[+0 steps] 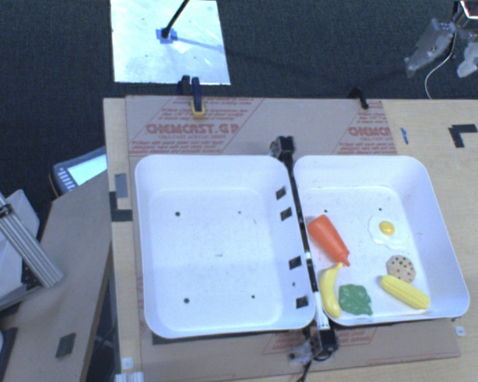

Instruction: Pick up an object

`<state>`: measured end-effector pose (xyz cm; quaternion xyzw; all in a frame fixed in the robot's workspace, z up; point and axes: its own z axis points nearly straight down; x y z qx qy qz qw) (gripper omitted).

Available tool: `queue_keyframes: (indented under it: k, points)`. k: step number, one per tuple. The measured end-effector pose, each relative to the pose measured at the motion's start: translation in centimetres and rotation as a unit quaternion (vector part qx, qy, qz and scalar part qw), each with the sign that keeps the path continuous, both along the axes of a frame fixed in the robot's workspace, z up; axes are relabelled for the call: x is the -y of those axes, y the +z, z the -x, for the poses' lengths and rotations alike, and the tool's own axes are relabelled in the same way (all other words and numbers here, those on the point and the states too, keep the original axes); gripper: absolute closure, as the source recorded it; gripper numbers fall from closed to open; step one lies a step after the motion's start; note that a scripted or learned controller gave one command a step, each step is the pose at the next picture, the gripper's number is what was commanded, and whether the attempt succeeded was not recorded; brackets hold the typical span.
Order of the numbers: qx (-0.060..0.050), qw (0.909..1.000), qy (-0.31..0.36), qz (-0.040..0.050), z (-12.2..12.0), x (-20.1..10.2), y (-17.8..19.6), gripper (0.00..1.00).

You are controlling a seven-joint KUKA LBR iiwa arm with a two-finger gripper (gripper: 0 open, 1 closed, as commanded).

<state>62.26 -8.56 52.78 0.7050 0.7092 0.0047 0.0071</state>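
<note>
In the right bin (439, 218), nearest the camera, a green leaf (355, 300), a banana (330, 291) and a corn cob (404, 292) are laid along the front wall. A cookie (400, 267), a fried egg (386, 229) and a carrot (328, 236) are placed behind them. The left bin (150, 228) is set alongside. The gripper (453, 42) is seen at the far right corner, well apart from all items.

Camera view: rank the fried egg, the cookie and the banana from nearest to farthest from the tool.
Measured from the tool, which is at the upper right beyond the bins:
1. Fried egg, on the right bin's right side, farthest back of the three.
2. Cookie, just in front of the egg.
3. Banana, at the front, beside the divider.
</note>
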Motion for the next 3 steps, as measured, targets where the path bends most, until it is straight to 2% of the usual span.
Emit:
queue_keyframes:
  k: [1, 2, 3]
  points:
    - [-0.007, 1.0, 0.001, -0.0023, 5.0, -6.3, 0.8, 0.0]
    - [-0.006, 1.0, 0.0, -0.0011, -2.4, -6.9, 0.7, 0.0]
    - [-0.009, 1.0, 0.001, -0.0025, 6.5, -12.3, 0.7, 0.0]
